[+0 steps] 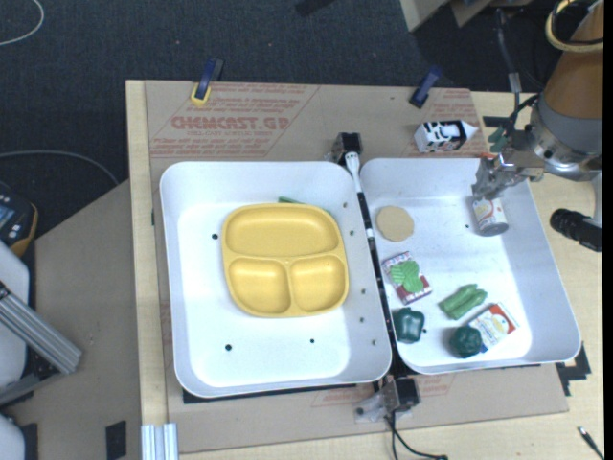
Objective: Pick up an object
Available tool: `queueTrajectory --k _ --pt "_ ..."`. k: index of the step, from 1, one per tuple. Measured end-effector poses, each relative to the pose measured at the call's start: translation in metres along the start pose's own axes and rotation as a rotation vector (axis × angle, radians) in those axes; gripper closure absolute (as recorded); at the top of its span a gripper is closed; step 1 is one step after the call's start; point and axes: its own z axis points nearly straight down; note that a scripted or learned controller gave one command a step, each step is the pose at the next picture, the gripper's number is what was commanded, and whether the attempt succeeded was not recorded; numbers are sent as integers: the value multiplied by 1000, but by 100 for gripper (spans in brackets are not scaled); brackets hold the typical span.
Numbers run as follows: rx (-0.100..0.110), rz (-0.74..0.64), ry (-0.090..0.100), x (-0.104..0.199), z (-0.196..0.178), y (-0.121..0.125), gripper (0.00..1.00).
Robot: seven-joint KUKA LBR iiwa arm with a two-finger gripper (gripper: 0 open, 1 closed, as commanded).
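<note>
My gripper (492, 188) hangs over the far right part of the right bin (536, 257), under the grey wrist and orange band. A small silver can with a red label (490, 216) sits tilted right beneath it, its top meeting the gripper's tip in this view. Whether the can is gripped is not clear from this angle. Further objects lie in the same bin: a tan round disc (395, 223), a packet with a green piece on it (405, 276), a light green pod (463, 301), a dark green lump (410, 325), a dark green ball (466, 341) and a white-and-red packet (494, 324).
The left bin (192, 333) holds a yellow divided plate (284, 257) with a green sliver (290, 200) at its far edge. A black-and-white toy (445, 135) lies on the bench beyond the right bin. Clamps (203, 82) hold the board's far edge.
</note>
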Motion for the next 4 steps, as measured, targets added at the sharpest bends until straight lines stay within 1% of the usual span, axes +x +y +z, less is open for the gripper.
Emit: queueTrajectory --k 1,2,3,4 --pt "-2 -1 2 56 -13 15 100" --pt "1 1 1 100 -3 27 100" --pt "0 -1 2 156 4 38 100" --pt "0 4 1 155 -7 48 100"
